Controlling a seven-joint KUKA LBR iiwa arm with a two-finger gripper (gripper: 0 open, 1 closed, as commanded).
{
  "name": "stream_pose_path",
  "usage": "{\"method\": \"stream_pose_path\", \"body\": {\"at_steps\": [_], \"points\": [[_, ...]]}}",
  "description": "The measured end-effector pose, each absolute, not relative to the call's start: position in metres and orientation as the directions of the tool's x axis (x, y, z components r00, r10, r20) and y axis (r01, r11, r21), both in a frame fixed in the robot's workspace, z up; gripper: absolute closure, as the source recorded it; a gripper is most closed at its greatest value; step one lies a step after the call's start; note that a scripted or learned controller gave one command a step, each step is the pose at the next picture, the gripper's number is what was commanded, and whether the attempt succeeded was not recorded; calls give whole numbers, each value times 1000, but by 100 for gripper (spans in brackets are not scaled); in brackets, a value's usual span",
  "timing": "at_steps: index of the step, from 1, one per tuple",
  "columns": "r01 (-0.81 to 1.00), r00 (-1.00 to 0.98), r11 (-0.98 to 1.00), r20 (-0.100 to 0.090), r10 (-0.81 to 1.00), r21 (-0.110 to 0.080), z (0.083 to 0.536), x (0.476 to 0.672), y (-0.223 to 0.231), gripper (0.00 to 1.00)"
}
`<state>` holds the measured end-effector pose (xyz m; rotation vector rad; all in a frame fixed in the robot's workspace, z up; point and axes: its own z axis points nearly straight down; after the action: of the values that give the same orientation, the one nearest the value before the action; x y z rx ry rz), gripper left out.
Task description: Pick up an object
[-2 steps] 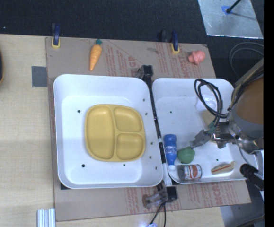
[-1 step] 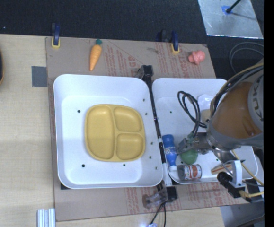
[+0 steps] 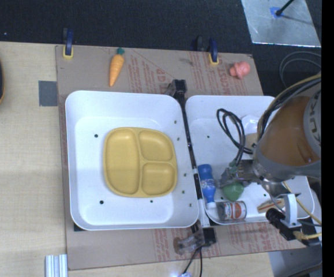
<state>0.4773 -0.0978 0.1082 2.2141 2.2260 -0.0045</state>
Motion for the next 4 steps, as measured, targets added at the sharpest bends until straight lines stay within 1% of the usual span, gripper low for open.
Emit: {"method": "stream_pose_path", "body": {"at_steps": [1,2,3,4], "points": [[1000,-13,13,1,1000,8,197,535,-3,100],[1000,-5,5,0,1000,-4,192,531,-8,0],[1000,-15,15,17,1000,7,142,544,-45,0],[1000,-23,23,34,999,-2,133,549,-57,0]]}}
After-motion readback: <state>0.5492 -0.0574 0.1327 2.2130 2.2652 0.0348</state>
